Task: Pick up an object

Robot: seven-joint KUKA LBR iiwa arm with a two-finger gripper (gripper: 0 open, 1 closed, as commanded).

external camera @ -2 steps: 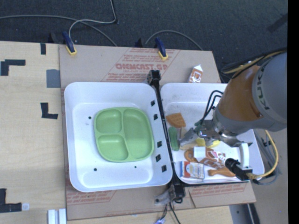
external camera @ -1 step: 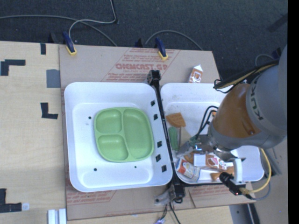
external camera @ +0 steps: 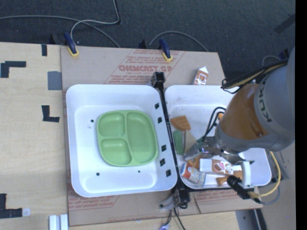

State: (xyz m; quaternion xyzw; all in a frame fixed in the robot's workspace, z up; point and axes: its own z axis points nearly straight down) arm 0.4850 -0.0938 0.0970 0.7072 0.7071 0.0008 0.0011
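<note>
My gripper (external camera: 195, 151) reaches down into the right bin (external camera: 192, 96) near its left side, the grey arm and orange band (external camera: 242, 119) above it covering much of the bin. Around it lie several small objects. A brown wedge (external camera: 181, 123) sits toward the back left, and a green piece (external camera: 178, 141) lies beside the gripper. At the front are a white-and-red packet (external camera: 194, 175) and a white box with a brown print (external camera: 218, 166). The gripper hangs just above the packet, between the green piece and the box.
The left bin (external camera: 76, 128) holds a green divided plate (external camera: 127, 138). A small white-and-orange carton (external camera: 201, 75) lies on the cardboard behind the right bin. Black clips run along the divider between the bins (external camera: 163, 123). Cables trail at the back and front.
</note>
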